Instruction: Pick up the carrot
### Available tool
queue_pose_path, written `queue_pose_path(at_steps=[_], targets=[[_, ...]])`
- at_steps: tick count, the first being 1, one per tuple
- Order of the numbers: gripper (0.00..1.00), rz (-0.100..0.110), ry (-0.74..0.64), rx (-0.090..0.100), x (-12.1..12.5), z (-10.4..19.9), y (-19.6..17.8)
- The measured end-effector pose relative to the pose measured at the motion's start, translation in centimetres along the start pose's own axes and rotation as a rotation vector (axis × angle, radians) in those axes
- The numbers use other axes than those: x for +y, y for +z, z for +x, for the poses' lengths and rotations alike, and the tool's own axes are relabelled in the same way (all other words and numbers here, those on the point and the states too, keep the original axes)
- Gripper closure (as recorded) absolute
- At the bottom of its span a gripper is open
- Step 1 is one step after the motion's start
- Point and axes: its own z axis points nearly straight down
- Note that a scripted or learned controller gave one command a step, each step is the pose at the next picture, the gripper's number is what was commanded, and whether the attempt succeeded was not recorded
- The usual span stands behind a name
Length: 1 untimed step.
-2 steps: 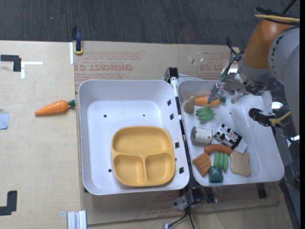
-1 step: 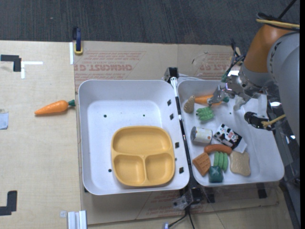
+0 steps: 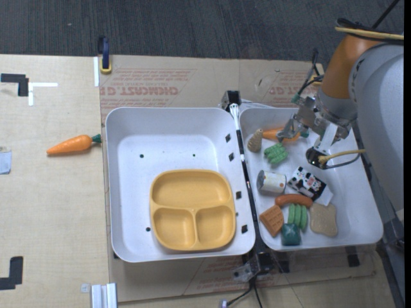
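Note:
A small orange carrot (image 3: 273,133) lies near the back of the right bin (image 3: 359,236), next to a tan lumpy piece (image 3: 255,141). My gripper (image 3: 293,131) is down in that bin at the carrot's right end, touching or nearly touching it; the wrist hides the contact. A second, larger carrot (image 3: 70,145) with a green stem end lies on the bench to the left of both bins.
The left bin (image 3: 122,172) holds a yellow divided plate (image 3: 192,208). The right bin also holds a green piece (image 3: 275,153), a white can (image 3: 272,182), a black-and-white box (image 3: 306,183), a sausage (image 3: 293,199), green beans (image 3: 297,215), and a bread slice (image 3: 323,219).

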Motion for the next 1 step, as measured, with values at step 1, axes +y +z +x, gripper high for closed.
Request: queue_pose_path(at_steps=[1], targets=[[1.00,-0.017,-0.003,0.000,0.15,0.08,-0.88]])
